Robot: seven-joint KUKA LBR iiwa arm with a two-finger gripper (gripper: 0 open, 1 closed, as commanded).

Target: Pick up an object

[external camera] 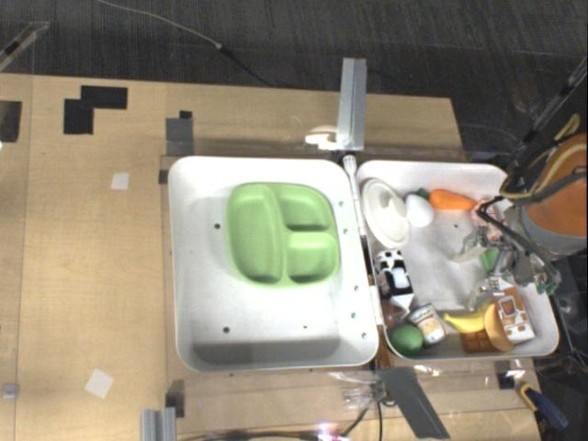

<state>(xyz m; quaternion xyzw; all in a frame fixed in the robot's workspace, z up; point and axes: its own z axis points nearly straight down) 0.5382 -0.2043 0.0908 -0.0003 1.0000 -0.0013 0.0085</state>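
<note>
My gripper (489,263) hangs low over the right side of the right bin (441,260), below the arm's orange band (559,200). Under and around it lie an orange carrot (450,200), a white egg (418,211) and a white bowl (384,209) at the back. A banana (467,322), a brown box (510,322), a small can (427,324) and a green ball (405,338) sit at the front. The gripper stands just above the banana and the box, with no object visibly in it.
The left bin (197,274) holds a green divided plate (280,232). A black-and-white item (393,274) lies by the wall between the bins. A metal post (352,104) rises behind them. Cables (542,168) trail along the arm.
</note>
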